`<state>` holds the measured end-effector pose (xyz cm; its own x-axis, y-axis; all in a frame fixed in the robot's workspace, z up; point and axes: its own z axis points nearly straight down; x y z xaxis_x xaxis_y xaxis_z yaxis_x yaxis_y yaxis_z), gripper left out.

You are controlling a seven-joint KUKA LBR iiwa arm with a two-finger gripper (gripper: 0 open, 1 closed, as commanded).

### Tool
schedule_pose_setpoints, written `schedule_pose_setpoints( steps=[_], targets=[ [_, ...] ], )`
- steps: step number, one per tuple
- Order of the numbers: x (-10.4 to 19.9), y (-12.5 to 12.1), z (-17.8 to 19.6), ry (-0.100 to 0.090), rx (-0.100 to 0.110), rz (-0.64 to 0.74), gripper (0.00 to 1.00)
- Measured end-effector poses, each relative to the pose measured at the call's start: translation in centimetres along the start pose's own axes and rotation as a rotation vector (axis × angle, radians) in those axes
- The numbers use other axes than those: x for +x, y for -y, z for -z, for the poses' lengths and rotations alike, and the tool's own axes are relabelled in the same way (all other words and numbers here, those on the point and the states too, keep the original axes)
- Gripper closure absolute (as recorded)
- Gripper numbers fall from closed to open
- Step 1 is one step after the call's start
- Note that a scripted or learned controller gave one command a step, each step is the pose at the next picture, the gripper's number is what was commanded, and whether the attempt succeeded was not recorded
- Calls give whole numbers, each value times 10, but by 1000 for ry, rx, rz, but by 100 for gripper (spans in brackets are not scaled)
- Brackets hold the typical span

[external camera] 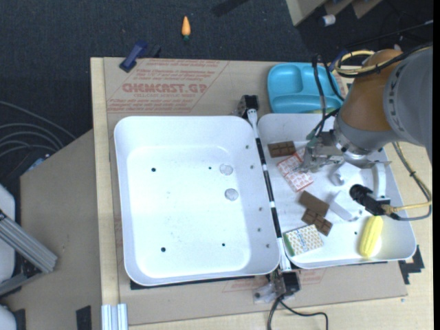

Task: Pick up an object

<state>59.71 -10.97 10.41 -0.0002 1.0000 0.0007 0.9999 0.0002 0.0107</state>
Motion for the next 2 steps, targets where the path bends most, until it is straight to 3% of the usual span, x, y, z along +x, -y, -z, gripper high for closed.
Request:
schedule_pose_setpoints(
  steps=[1,2],
  targets=[
    [0,0,0,0,1,0,0],
    [12,-73,-15,4,0,1,0]
  ],
)
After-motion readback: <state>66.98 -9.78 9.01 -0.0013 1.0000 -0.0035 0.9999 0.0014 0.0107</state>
